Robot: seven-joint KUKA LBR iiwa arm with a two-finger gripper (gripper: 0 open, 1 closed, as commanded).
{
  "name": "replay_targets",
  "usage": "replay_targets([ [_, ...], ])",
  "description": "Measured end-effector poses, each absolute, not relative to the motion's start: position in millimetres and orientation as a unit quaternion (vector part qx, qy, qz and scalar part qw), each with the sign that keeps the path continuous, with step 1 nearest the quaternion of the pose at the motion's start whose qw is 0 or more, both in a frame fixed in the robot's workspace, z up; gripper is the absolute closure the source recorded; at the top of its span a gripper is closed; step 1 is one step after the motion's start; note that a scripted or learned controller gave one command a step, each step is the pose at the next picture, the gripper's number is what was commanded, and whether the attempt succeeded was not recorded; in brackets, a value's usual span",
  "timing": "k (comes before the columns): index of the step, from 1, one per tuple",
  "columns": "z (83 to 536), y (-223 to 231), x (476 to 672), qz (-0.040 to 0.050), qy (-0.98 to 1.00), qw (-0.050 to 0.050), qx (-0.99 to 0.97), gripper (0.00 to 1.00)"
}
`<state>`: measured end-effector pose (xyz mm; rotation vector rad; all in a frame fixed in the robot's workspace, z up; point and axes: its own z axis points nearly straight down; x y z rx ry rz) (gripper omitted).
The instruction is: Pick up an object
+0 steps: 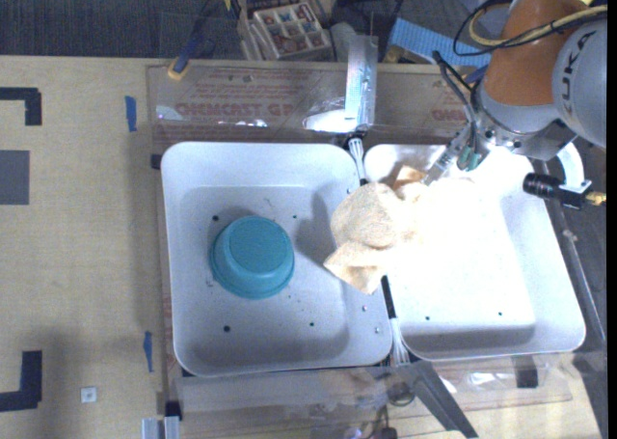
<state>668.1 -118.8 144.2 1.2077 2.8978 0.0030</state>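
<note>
Gripper (pixel 445 165) sits at about 2 o'clock in the view, low over the far-left corner of the right bin (pixel 501 331), arm (pixel 540 70) reaching in from 3 o'clock, grey with orange band up top. Can't tell how the gripper stands, glare washes out that corner. Its tip looks to be right at the upper edge of the cloth (pixel 376 234), touching or just beside it; can't tell if it has any hold.

Cloth is cream/tan, crumpled, draped across the divider between the two bins, near the middle of the view. Most of it lies on the right rim of the left bin (pixel 193 331), with a corner hanging toward 6 o'clock and the top end reaching toward 1 o'clock into the right bin.

Teal bowl (pixel 253 256) sits upside down in the left bin, around 9 o'clock from the cloth, well apart from it, flat on the bin floor.

Both bins white, shallow, side by side on the desk (pixel 77 263), which is light wood with black tape marks (pixel 29 104) at 9 o'clock. Clutter of boxes (pixel 284 17) and cables at 12 o'clock beyond the bins.
</note>
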Motion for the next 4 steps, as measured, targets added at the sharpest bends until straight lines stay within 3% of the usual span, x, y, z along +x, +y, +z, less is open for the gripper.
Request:
replay_targets([
  [1, 151.2, -119.9, 668.5, 0.0014, 0.923, 0.001, 0.386, 1.0],
  [2, 182.0, -76.3, 634.7, 0.0003, 0.974, -0.002, 0.227, 1.0],
  [3, 182.1, -76.7, 634.6, 0.0005, 0.974, -0.002, 0.228, 0.0],
  [4, 93.7, -103.3, 647.6, 0.0003, 0.934, -0.001, 0.357, 0.0],
])
